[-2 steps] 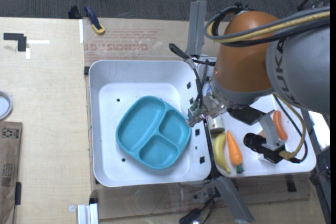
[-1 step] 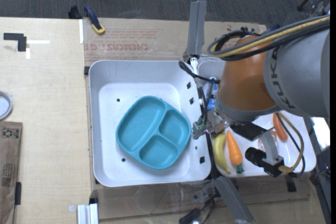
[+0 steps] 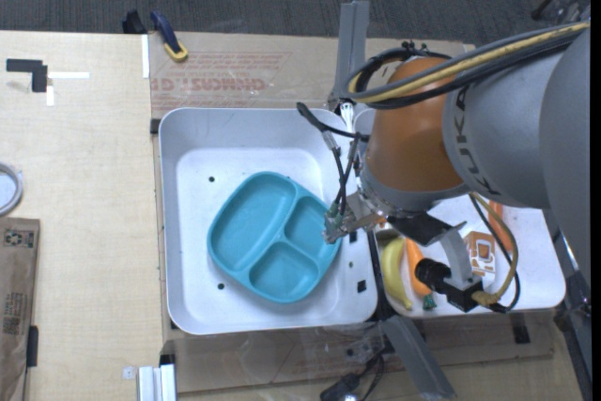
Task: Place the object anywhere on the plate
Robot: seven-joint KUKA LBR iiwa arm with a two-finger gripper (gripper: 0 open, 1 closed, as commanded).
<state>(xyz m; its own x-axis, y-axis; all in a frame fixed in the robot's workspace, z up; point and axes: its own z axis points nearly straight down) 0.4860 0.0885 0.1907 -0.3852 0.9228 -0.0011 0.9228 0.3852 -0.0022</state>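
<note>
Gripper [image 3: 340,223] positioned low over the seam between the two bins, at the right rim of the blue plate [image 3: 272,238]. Finger state: cannot be determined, wrist and cabling masking the tips; no object seen in the grasp. Immediately left of the tool: plate, three compartments, lying flat in the left bin [image 3: 188,202], long axis running diagonally from lower left to upper right. Immediately right of the tool and slightly nearer the bench front: yellow banana [image 3: 394,272] in the right bin [image 3: 535,286], long axis roughly front-to-back, partly hidden under the arm. Judged: banana not yet on the plate; transfer direction leftward across the bin wall, a short traverse only.
</note>
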